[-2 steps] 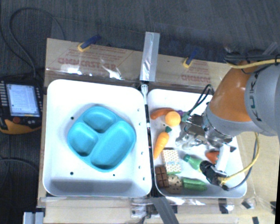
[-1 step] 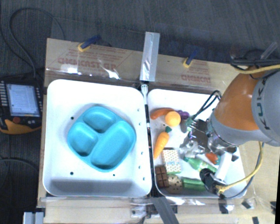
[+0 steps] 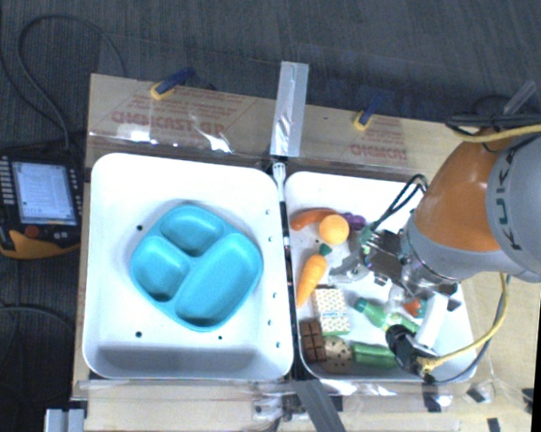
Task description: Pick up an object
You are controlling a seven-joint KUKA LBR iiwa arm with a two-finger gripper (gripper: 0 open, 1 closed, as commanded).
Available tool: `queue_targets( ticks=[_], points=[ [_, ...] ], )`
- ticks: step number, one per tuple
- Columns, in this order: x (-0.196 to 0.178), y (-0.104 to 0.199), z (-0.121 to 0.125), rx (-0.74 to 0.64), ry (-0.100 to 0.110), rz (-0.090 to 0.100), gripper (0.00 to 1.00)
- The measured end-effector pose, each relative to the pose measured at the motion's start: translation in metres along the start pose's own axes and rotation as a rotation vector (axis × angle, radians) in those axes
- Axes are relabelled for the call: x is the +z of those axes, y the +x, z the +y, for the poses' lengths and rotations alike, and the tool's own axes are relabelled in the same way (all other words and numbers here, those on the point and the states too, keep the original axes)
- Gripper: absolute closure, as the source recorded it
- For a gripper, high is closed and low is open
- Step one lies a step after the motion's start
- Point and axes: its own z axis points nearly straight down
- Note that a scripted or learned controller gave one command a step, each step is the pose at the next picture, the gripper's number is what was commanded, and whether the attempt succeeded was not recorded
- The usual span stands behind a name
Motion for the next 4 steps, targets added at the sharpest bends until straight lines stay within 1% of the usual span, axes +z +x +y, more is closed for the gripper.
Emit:
queue_targets(
  ticks=[1,2,3,4],
  points=[
    [0.032,0.044,0.029,-0.165,-0.002,-0.001,0.0],
    [0.112,-0.032,0.043,-0.318,-0.002,0.0,0.0],
    [0.105,-0.031,0.042,-0.319,0.002,0.002,1.0],
    [0.001,0.032,0.031,-0.421,-0.004,-0.001,1.0]
  ],
)
